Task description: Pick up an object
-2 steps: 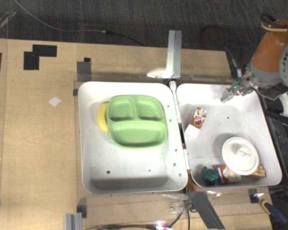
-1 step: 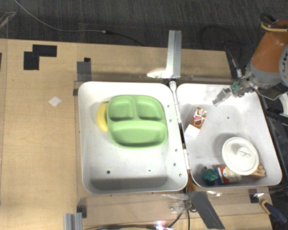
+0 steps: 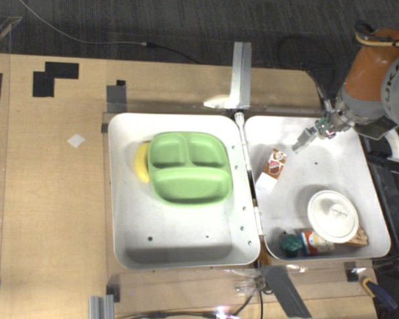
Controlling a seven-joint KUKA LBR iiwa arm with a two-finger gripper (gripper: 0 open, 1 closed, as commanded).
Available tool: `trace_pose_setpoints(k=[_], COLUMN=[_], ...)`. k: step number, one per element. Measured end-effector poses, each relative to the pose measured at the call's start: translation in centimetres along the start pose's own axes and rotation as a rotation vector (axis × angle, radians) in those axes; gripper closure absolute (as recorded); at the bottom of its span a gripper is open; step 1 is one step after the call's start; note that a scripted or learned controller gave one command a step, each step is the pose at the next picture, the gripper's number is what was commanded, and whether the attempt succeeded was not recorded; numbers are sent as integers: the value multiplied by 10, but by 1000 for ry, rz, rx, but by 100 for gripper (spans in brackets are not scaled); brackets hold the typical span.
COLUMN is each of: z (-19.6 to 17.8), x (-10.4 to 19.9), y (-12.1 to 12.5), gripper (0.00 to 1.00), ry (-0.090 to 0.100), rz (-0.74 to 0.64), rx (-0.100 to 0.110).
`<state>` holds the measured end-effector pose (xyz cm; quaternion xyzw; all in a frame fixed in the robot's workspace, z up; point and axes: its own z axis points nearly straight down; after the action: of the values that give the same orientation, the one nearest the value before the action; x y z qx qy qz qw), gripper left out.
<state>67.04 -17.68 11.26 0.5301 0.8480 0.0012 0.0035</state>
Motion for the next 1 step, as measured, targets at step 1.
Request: trace_pose_setpoints(k=[1], z=[26], x=[44], y=[4], gripper=[0], ry=[2], rz=[66], rx=[2])
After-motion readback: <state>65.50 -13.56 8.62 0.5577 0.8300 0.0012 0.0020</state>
